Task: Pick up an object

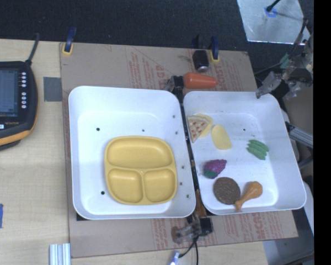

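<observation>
Two white bins sit side by side on a cardboard sheet (154,65) on the table (22,203).

Left bin (83,104): a yellow tray (140,170) with three compartments, nothing in them.

Right bin (276,120) holds the toy food:
- pizza slice (198,127), upper left, by the divider
- yellow piece (221,137) just right of the pizza, close but apart
- green pod (257,148) toward the right wall, on its own
- purple piece (214,167) with a green end, below the pizza
- brown patty (226,190) near the front wall
- drumstick (248,194) just beside the patty, maybe touching, thin end pointing front-left

All lie flat on the bin floor, none lifted.

An orange carrot-like toy (199,81) lies outside the bins on the cardboard, just behind the seam, with a dark cylinder (201,59) behind it.

Robot hardware (287,79) is at the upper right edge, over the right bin's back corner. Gripper state: can't tell, too cluttered and cut off. Nothing visibly held.

Teach pendant (8,106) is on the table, far left. Blue clamps (69,40) pin the cardboard's back edge.
</observation>
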Motion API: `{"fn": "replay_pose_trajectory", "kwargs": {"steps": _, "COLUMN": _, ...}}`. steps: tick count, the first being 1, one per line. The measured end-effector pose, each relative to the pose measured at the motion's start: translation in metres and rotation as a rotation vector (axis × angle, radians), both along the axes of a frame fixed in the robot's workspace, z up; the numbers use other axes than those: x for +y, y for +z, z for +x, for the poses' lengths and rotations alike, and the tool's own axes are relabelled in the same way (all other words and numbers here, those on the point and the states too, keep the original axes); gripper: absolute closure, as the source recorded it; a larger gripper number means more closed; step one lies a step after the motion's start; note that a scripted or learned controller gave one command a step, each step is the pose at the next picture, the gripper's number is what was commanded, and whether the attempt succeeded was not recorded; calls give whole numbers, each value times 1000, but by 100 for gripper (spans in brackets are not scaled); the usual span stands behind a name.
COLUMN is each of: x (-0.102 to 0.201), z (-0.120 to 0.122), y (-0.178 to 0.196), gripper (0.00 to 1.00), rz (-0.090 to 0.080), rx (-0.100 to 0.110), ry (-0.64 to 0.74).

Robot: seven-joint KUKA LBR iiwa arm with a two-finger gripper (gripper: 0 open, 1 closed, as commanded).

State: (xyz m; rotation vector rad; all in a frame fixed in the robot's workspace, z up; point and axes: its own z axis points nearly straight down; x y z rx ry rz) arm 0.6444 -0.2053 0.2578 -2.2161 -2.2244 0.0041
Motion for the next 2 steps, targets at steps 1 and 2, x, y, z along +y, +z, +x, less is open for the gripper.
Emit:
{"fn": "replay_pose_trajectory", "kwargs": {"steps": 1, "x": 30, "z": -79, "y": -92, "gripper": 0, "rz": 1, "rx": 3, "ry": 0}}
{"fn": "replay_pose_trajectory", "kwargs": {"steps": 2, "x": 107, "z": -27, "y": -144, "gripper": 0, "rz": 0, "rx": 0, "ry": 3}}
